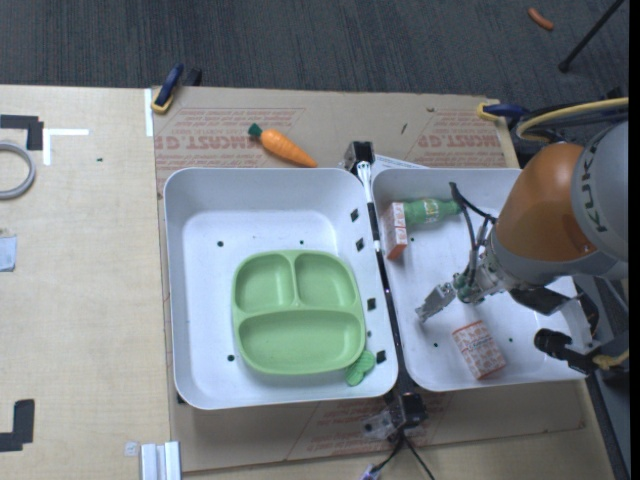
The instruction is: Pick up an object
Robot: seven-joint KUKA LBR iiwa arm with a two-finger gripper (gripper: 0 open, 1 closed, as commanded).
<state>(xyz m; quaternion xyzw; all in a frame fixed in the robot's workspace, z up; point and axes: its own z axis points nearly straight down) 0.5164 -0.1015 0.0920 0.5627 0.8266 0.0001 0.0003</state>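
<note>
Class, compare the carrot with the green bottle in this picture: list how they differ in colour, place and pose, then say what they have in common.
Colour: the carrot is orange with a green top; the green bottle is green with a red-and-white label.
Place: the carrot lies on the cardboard behind the left bin; the bottle lies inside the right bin.
Pose: the carrot lies at a slant; the bottle lies nearly level across the view.
Shared: both lie on their sides, untouched by the gripper.

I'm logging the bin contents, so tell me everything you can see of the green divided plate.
The green divided plate is pale green, smooth like plastic, with rounded corners and raised ridges marking three compartments: two small ones at the far side, one wide one at the near side. It lies flat and upright in the left bin, slightly turned. A small darker green object sits against its near right corner.
</note>
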